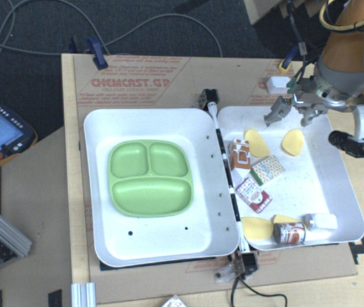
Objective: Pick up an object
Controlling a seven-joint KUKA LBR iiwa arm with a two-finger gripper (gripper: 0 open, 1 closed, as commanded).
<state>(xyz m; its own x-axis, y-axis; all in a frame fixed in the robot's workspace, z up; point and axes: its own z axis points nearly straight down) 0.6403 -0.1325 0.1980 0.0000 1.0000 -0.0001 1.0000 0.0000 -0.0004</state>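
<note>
At the near edge of the right-hand shallow white plastic bin, a small cylindrical can with a red and white label is seen lying on its side, with a flat pale yellow piece just beside it on the left and a white tube with a grey cap touching it on the right. The writing on the can is too small to be read. Towards the middle of that bin, a red and white printed packet and a box patterned in small green and white checks are laid close together, with a brown and white carton against the bin's left wall. Two rounded yellow, smooth-looking pieces are placed farther back, well apart from each other.

The two-finger gripper is held above the far part of the right bin, its fingers spread apart with nothing between them; the nearer yellow piece lies just below it. Open floor is left along the bin's right side.

In the left-hand white bin, a matte light green three-compartment tray with rounded corners is set near the centre, with bare white floor around it on every side.

Both bins are rested on a brown cardboard sheet, on which reddish lettering is printed; "CHEMCAST" can be partly made out. A blue clamp is fixed at its far left corner.
</note>
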